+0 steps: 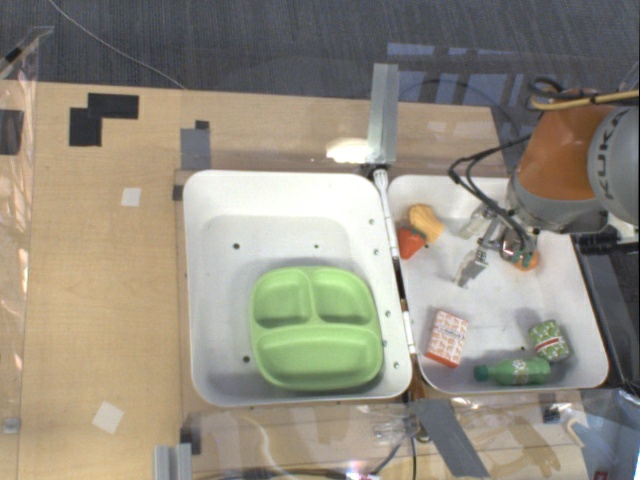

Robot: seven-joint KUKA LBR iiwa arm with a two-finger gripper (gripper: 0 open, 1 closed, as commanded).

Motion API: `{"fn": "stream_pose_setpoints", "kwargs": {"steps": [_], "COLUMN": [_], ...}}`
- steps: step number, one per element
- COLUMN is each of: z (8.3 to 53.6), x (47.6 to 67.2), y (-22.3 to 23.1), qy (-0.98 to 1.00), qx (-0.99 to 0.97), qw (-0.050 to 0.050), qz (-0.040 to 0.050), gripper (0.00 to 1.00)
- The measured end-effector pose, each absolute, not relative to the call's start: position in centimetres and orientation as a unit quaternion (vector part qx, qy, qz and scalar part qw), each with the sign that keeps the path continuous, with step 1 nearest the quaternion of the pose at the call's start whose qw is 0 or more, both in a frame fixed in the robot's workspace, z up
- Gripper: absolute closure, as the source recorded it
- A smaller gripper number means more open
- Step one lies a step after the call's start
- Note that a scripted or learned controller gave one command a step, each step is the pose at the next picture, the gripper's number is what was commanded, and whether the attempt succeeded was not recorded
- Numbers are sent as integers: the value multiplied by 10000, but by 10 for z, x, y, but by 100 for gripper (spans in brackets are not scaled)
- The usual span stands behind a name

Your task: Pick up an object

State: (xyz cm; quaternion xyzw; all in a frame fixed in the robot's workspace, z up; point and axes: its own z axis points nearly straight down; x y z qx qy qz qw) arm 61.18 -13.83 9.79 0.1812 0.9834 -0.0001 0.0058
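A grey robot arm with an orange band reaches in from the right, over the right-hand bin [590,363] of two shallow white bins set side by side on a pale wooden counter [90,268]. Its gripper [478,258] hangs low over the upper middle of that bin; whether it is spread apart or closed I cannot tell, and nothing visible sits in it.

The things it could pick all lie in the right bin. A yellow piece [427,222] and a red piece [411,241] lie touching near the upper left, beside the wall shared with the other bin. A small orange object [525,258] lies just beside the gripper, partly hidden by the wrist. Toward the front are a red and white box [447,338], a green bottle [513,370] on its side, and a small green and white can [549,339].

The risk, as I judge it, is that the gripper comes down on bare bin floor between the objects and closes on nothing. It could also nudge the orange object away, and the bottle may roll if touched.

The left bin [215,218] holds a green divided plate [316,327]. Black squares [100,116] mark the counter's far left. Beyond the counter lies dark carpet [250,18], crossed by a thin cable.
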Motion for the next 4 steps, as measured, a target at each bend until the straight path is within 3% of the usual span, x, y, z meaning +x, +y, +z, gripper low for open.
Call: {"fn": "stream_pose_setpoints", "kwargs": {"steps": [1,2,3,4], "z": [91,106,109,192], "x": [539,545,601,641], "y": [-108,-107,-79,-6], "qy": [9988,9988,9658,9599], "qx": [491,459,2594,2801], "qw": [81,176,45,82], "qz": [-4,-13,14,41], "gripper": [0,100,100,100]}}
